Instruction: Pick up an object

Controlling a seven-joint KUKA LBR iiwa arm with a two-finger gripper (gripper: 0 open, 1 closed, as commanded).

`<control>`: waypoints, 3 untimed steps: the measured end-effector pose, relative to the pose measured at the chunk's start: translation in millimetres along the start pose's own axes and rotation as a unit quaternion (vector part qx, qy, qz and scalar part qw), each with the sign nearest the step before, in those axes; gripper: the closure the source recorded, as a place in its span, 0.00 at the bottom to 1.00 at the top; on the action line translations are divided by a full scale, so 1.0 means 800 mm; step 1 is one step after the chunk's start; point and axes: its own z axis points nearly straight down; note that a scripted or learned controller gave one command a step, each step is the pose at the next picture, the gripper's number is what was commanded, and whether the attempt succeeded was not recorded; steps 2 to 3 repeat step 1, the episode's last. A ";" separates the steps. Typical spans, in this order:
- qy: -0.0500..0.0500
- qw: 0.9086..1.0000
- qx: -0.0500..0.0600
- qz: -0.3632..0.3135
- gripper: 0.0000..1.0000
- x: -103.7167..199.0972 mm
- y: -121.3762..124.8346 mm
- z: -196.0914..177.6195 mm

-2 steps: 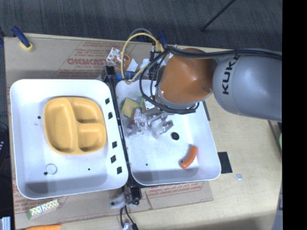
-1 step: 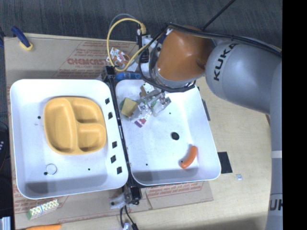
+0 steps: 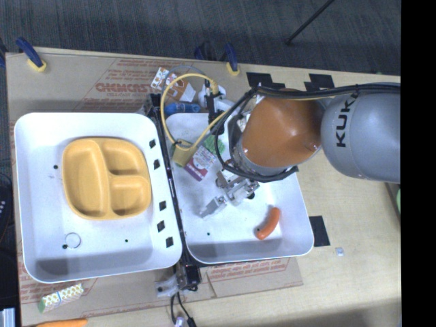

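Observation:
My gripper [image 3: 219, 197] hangs low over the middle of the right bin [image 3: 235, 247], under the orange band of the arm. Its metal fingers [image 3: 210, 207] point down and left toward the bin floor, with nothing visibly between them. An orange toy hot dog [image 3: 268, 223] lies on the bin floor a short way right of the fingers, apart from them. A purple-and-white packet [image 3: 199, 162] lies just above and left of the gripper, partly hidden by the arm. A blue object [image 3: 185, 107] sits at the bin's far edge.
The left bin [image 3: 41, 251] holds a yellow divided tray [image 3: 106, 177] and a small clear ring [image 3: 72, 240]. A yellow cable [image 3: 182, 87] loops over the divider between the bins. The grey arm [image 3: 357, 135] covers the right bin's upper right part.

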 end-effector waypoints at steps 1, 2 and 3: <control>0.000 0.995 0.000 -0.099 0.00 -0.039 0.055 0.000; 0.000 0.995 0.000 -0.099 0.00 -0.039 0.055 0.000; 0.000 0.995 0.000 -0.099 0.00 -0.039 0.055 0.000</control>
